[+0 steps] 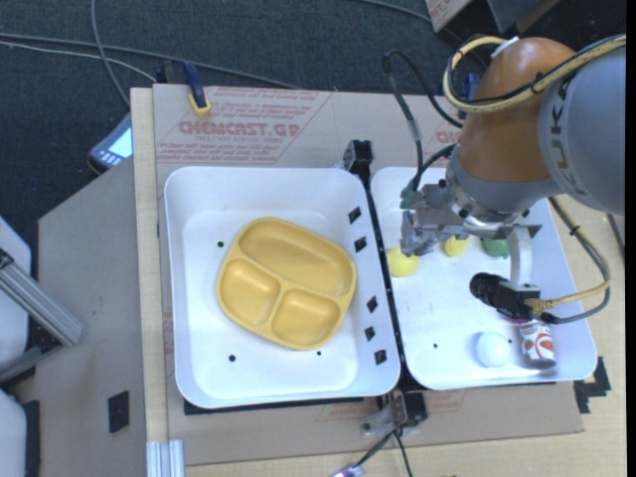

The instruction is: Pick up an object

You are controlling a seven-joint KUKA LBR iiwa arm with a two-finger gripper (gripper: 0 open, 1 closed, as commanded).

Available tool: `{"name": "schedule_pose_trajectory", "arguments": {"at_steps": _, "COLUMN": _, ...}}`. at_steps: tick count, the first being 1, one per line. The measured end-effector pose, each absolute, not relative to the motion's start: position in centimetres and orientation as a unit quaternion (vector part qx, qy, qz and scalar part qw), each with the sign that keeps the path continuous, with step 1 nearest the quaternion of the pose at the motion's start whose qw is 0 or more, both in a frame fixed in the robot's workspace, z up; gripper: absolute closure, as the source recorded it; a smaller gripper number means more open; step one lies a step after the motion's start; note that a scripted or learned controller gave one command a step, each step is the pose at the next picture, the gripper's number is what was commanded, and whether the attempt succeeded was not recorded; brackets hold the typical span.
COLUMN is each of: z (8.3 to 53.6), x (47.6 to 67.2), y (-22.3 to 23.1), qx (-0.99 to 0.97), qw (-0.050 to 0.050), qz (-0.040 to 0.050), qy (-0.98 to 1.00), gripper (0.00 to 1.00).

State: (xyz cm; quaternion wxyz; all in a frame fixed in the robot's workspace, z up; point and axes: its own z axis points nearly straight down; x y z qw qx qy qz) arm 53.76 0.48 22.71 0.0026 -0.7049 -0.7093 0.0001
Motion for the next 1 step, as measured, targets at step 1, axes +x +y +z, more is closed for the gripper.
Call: {"name": "schedule_pose_trajectory", "arguments": {"at_steps": 1, "z": 22.27, "x": 52.19, "y": 6.47, "qx": -0.705, "qw": 0.003, "qz": 0.0005, "qy": -0.709, "gripper": 1.0}}
